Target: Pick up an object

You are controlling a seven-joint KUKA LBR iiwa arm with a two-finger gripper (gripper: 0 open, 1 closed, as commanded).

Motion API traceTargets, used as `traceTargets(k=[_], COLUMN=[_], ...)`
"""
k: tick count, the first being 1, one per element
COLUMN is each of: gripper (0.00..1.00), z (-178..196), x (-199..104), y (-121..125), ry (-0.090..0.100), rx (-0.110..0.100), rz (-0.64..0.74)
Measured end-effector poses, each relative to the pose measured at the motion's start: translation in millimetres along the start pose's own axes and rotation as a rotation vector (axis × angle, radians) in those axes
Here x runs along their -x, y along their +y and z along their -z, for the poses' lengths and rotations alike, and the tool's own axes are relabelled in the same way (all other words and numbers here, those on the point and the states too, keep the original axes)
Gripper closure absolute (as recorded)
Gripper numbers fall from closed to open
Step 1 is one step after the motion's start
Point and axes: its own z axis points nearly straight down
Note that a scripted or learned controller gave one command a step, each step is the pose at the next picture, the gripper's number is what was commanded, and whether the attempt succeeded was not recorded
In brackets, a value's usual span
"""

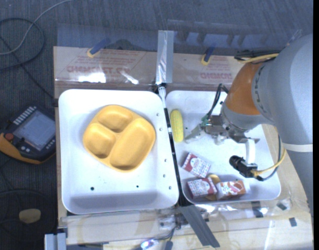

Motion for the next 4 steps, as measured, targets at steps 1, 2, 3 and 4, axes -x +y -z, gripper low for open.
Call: traceTargets(k=[1, 2, 3, 4], gripper=[0.0, 0.0, 1.0, 1.0], z=[32.2, 2.3, 11.2, 92.1], x=[56.7, 91.4, 91.1, -10.8], y=[33.4, 34.5, 34.4, 43.4], ry=[-0.002, 0.002, -0.004, 0.002], rx=[-0.011, -0.012, -0.015, -0.011], rz=[-0.184, -0.075, -0.072, 0.13])
